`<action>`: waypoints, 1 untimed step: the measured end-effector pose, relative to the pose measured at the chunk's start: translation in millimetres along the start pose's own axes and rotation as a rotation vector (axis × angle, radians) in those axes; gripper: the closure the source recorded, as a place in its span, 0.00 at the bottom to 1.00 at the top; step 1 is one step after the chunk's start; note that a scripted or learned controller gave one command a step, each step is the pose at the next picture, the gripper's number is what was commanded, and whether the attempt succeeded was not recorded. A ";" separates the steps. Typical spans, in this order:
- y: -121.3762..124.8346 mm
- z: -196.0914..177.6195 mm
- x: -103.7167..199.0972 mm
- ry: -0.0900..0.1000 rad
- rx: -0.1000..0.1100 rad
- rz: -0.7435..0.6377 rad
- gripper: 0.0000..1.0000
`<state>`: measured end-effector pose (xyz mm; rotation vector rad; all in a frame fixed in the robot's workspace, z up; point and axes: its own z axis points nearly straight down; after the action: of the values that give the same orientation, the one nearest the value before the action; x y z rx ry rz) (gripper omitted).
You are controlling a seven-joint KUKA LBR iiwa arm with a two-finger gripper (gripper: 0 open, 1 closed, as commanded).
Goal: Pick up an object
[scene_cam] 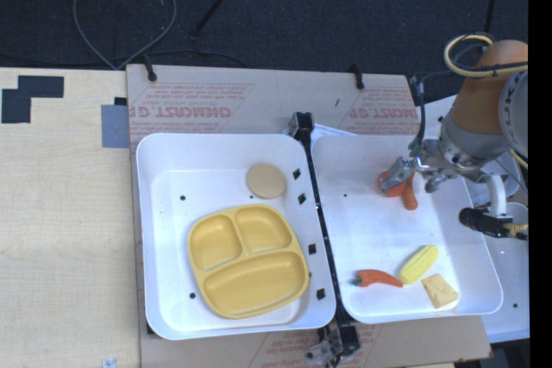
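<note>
My gripper [404, 178] sits at the right bin's [362, 306] one o'clock, fingers closing around a small orange piece [408, 196], low because it lies flat on the floor.

Single fixed camera, mounted above the bench, looking down at a slant. Far edge of the bench and a dark floor with cables lie at the top of frame. Left bin [147, 254] and right bin [483, 293] sit side by side, both taken in whole at middle distance. Arm [483, 103] enters from the right edge. Wooden tabletop [60, 220] occupies the left.
</note>
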<state>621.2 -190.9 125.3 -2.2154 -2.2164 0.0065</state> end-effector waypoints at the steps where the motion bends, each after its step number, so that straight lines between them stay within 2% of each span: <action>1: -0.7 40.5 1.3 -0.001 -0.002 0.000 0.00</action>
<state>620.2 -189.5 84.9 -2.2166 -2.2179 0.0055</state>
